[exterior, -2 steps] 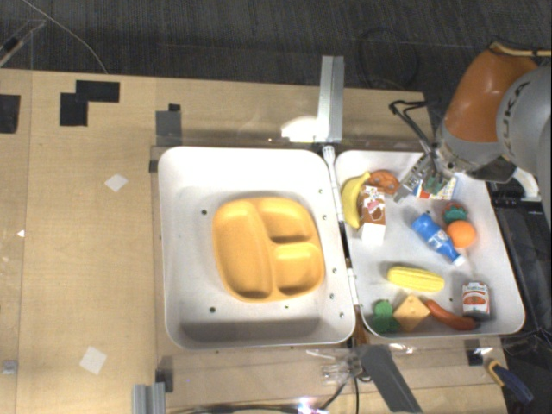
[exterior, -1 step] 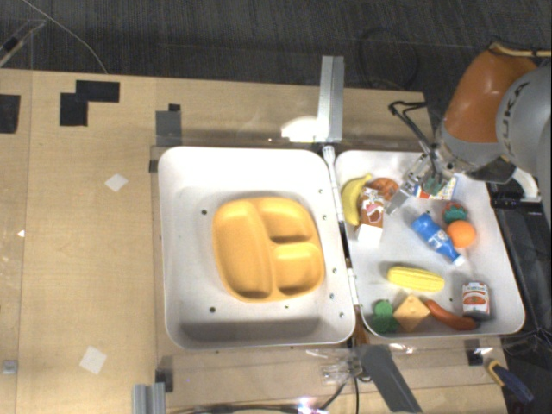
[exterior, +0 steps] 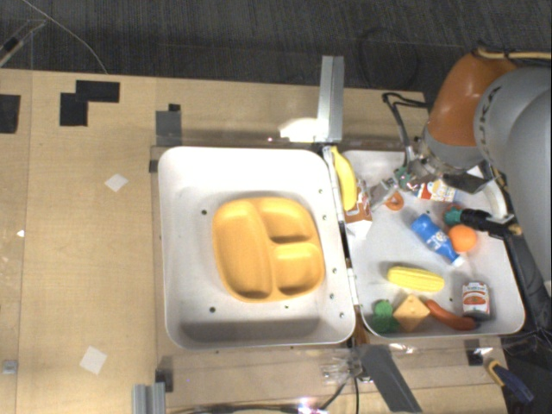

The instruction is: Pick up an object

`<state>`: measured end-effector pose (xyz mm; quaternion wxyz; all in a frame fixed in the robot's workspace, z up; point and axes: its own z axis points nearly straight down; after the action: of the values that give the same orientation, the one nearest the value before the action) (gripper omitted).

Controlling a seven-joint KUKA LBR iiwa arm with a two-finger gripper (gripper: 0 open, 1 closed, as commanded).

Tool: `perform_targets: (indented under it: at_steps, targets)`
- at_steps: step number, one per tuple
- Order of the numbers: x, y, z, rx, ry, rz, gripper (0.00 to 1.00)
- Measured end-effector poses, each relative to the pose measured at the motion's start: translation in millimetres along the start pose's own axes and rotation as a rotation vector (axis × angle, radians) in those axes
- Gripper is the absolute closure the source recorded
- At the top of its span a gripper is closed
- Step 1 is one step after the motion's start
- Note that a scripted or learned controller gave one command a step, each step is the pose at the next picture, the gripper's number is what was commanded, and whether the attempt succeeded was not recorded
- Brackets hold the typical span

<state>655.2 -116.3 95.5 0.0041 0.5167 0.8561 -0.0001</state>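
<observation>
i see my hand (exterior: 407, 176) low in the right bin (exterior: 509, 317), just right of the banana (exterior: 344, 179), though i cannot tell its grip.

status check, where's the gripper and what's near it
Gripper low over right bin's back edge, nothing seen in it. Orange ring and banana close by. Toys crowded around; yellow tray in left bin.

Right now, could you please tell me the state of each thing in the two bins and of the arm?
Yellow tray: flat in left bin.
Banana: along right bin's left wall.
Blue bottle: lying down.
Corn cob: lying flat.
Small can: lying on its side.
Orange ball: beside the bottle.
Gripper: low over right bin's far end.
</observation>
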Motion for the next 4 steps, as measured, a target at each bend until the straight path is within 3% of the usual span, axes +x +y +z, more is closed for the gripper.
perform_targets:
  at_steps: [1, 2, 3, 4]
  targets:
    - [0.0, 3.6, -13.8, -0.008, -0.006, -0.008, 1.00]
    - [33.7, 21.2, -94.7, -0.008, 0.001, 0.130, 1.00]
    - [136.2, 47.5, -91.0, -0.002, 0.008, 0.113, 1.00]
    - [132.5, 39.2, -90.8, -0.001, 0.005, -0.084, 1.00]
